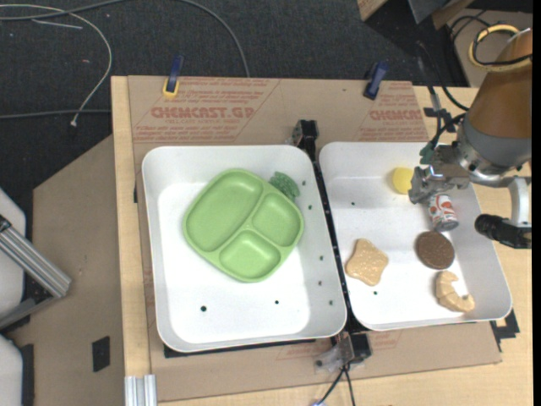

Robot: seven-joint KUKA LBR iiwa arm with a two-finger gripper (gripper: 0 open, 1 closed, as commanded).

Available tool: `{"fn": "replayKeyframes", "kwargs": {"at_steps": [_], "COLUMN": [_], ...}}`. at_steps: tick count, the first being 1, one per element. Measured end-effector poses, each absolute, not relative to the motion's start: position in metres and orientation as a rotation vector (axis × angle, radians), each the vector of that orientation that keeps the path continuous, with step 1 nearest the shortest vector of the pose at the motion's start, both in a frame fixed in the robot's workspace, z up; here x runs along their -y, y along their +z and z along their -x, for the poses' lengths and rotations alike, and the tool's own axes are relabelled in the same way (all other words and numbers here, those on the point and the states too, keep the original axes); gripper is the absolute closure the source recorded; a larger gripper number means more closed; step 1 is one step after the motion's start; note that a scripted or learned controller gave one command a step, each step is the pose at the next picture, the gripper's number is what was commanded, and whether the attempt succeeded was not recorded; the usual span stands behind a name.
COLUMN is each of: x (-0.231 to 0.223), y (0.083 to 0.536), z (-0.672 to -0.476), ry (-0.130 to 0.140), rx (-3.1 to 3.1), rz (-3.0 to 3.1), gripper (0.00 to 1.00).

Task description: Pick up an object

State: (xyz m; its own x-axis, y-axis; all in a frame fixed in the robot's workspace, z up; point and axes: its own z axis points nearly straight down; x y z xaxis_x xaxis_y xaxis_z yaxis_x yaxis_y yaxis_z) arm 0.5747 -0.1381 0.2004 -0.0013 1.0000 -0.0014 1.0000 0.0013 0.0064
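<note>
Gripper (433,183): low over right bin's (372,299) far right part, fingers' spread hidden.
Can (442,211): lying just beneath gripper, contact unclear.
Yellow piece (401,178): just left.
Open room: right bin's left half.

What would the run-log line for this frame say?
arm: over right bin | gripper: low by red-and-white can, beside yellow item | grasp: not confirmed | left bin: green divided plate

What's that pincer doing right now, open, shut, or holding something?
Pincer: cannot be told; it hangs over the right bin, just above the small can and beside the yellow piece.
</note>
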Motion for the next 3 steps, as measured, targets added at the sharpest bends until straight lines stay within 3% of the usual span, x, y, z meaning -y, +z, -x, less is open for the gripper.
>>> {"fn": "replayKeyframes", "kwargs": {"at_steps": [1, 2, 3], "x": [0.129, 0.129, 0.071], "y": [0.250, 0.271, 0.264], "z": [-0.577, -0.578, -0.562], "ry": [0.007, 0.004, 0.001], "rx": [-2.220, -2.221, -2.231], "rz": [-2.215, -2.218, -2.218], "gripper": [1.00, 1.00, 1.00]}}
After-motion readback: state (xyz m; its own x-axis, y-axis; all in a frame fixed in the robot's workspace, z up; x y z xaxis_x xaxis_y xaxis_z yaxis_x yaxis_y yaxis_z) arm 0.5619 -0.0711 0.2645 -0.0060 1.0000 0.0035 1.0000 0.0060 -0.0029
